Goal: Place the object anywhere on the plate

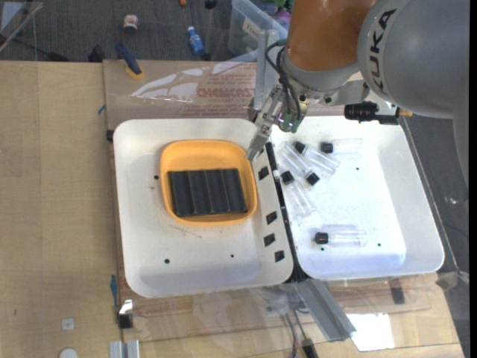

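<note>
nearest the camera is the wooden bench (52,200), which holds two white bins side by side. the right bin (387,200) sits to the right of the tool and nearer the camera than it. in it lie clear little tubes with black caps. i count five black caps. one tube (341,237) lies alone, well nearer than the tool, and the other four (307,171) lie in a bunch just right of the tool.

the left bin (141,259) holds one orange plate (170,155). the plate is just left of the tool and a little nearer. on the plate lies one black block (207,192) with ribs on top. it lies flat inside the plate. its long side runs left to right and the ribs run from near to far. it is near the tool but apart from it, lower and to the left.

the tool (256,146) hangs over the far right corner of the plate and points down and a bit to the left. i cannot tell if it is wide or narrow. above it is the orange band (328,21) of the one grey arm (425,43).

farther back, behind the tool, a clear plastic bag (201,88) lies on the bench. past that is the floor (89,13) with small bits on it, and a clear box (257,6) of colored things.
</note>
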Controlling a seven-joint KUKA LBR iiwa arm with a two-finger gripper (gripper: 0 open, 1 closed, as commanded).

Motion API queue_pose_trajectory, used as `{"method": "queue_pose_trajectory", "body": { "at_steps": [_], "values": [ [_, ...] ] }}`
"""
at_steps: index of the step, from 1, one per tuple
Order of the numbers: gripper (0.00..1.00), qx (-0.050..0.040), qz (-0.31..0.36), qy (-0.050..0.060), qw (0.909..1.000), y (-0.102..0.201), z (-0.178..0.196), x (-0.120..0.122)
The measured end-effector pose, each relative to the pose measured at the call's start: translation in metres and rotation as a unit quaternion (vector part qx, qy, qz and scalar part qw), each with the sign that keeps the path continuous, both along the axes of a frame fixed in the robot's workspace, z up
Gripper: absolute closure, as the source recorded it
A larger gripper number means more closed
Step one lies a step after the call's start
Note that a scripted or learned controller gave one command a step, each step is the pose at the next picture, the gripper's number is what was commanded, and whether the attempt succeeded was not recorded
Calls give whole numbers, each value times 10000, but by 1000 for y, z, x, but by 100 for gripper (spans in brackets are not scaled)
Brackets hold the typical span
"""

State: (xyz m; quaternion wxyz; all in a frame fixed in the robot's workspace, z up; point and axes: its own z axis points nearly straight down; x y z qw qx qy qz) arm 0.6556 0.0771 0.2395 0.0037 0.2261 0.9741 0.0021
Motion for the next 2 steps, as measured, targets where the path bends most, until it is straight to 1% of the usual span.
{"method": "queue_pose_trajectory", "body": {
  "at_steps": [1, 2],
  "values": [
    [0, -8, 453, 23, 9990, -29, -23, 2],
    [0, -13, 594, -7, 9982, -56, -9, 2]
  ]
}}
